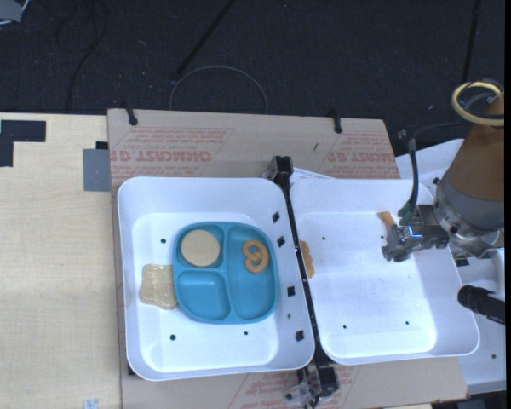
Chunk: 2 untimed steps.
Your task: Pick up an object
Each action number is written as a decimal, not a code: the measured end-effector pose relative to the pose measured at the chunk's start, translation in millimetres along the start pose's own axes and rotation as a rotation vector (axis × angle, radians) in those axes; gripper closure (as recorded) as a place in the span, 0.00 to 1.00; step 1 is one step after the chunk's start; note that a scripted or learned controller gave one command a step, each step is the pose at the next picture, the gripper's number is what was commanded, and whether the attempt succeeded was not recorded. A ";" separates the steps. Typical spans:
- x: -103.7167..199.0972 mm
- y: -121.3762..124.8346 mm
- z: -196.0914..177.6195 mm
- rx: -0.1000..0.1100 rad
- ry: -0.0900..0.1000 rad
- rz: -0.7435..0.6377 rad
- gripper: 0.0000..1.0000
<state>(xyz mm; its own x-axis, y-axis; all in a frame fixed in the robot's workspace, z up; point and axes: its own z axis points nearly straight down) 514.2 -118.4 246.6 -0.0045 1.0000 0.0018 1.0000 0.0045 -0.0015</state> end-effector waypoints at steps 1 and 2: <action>58.9 20.4 -0.1 0.000 0.000 -0.001 1.00; 104.2 34.0 -4.3 0.001 0.000 0.000 1.00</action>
